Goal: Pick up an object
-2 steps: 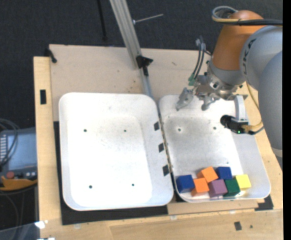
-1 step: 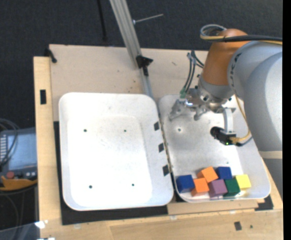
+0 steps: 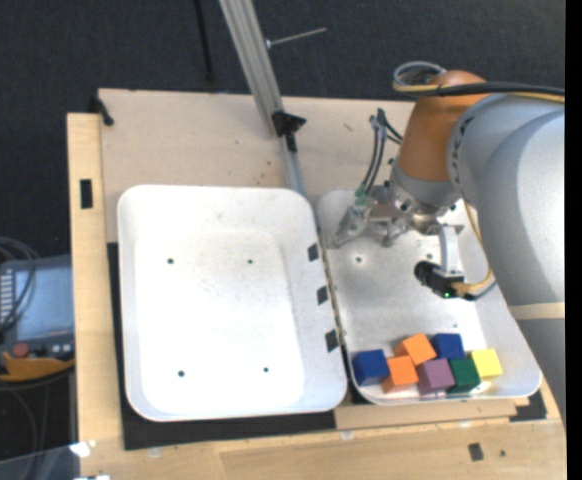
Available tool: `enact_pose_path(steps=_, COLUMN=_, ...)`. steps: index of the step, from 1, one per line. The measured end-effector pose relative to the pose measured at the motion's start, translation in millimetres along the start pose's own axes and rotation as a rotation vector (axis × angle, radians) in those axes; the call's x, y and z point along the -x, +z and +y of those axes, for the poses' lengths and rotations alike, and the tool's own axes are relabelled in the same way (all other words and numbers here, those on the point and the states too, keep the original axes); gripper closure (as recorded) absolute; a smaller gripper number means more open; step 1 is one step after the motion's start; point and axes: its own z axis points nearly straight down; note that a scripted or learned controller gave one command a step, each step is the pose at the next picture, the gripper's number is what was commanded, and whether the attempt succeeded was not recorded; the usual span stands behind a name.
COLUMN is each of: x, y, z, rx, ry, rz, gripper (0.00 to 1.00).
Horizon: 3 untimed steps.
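Blocks, small coloured cubes, lie in a tight cluster at the near edge of the right shallow white bin (image 3: pixel 391 298), and they are the things I could pick up. I see a blue cube (image 3: pixel 370 366) at the left end of the cluster, an orange cube (image 3: pixel 402 371) just beside it, a second orange cube (image 3: pixel 418 348) behind that one, a purple cube (image 3: pixel 435 375), a second blue cube (image 3: pixel 449 345), a green cube (image 3: pixel 464 372) and a yellow cube (image 3: pixel 487 363) at the right end. They touch one another or stand very near. My gripper (image 3: pixel 371 220) is at the far left part of the same bin, close to the bin's far rim and well apart from the cubes. Whether it is released or clenched I cannot tell, because the metal parts are small and blurred from this angle; nothing is visibly grasped in it. Above it is my orange wrist band (image 3: pixel 429 138), and my big grey arm (image 3: pixel 511 198) comes in from the right and covers the far right part of the bin. The left shallow white bin (image 3: pixel 216 298) lies just beside the right one on the wooden bench (image 3: pixel 171 138). A slanted metal rail (image 3: pixel 256 58) rises from the bench behind the bins.
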Motion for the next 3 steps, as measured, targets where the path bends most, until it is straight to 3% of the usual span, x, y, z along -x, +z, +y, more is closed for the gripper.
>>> enact_pose_path(steps=1, x=0, y=-13, z=2, rx=0.006, ry=0.003, rz=0.001, gripper=1.00)
enact_pose_path(steps=3, x=4, y=-102, z=7, rx=0.008, ry=-0.001, rz=0.003, gripper=1.00)
